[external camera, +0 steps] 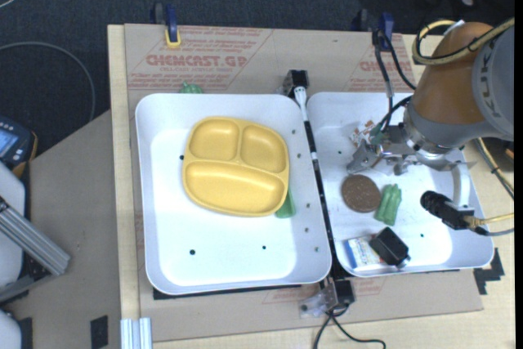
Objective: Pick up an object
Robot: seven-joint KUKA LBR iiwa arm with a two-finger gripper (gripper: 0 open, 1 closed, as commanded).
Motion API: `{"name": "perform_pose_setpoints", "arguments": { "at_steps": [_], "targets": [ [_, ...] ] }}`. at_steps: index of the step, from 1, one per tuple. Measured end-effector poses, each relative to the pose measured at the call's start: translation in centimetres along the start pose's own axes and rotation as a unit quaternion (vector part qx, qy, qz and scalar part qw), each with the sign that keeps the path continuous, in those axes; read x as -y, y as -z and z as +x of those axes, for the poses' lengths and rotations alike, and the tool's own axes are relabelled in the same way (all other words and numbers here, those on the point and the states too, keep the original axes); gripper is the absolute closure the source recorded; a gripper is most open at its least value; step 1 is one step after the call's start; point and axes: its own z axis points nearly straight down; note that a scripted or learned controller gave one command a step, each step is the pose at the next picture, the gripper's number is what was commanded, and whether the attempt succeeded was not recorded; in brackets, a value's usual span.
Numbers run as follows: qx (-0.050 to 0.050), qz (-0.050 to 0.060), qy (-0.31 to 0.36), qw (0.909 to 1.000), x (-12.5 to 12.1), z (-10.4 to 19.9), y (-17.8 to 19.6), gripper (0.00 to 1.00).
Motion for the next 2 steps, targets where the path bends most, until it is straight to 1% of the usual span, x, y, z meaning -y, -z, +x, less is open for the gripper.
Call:
{"name": "perform_pose_setpoints", "arguments": {
  "at_steps": [1,2],
  "targets": [
    [0.000,-0.003,0.000,1.0000,-1.4,0.0,-4.9,0.00],
    [0.002,-0.007,0.001,1.0000,-2.9,0.7,-4.9,0.00]
  ]
}}
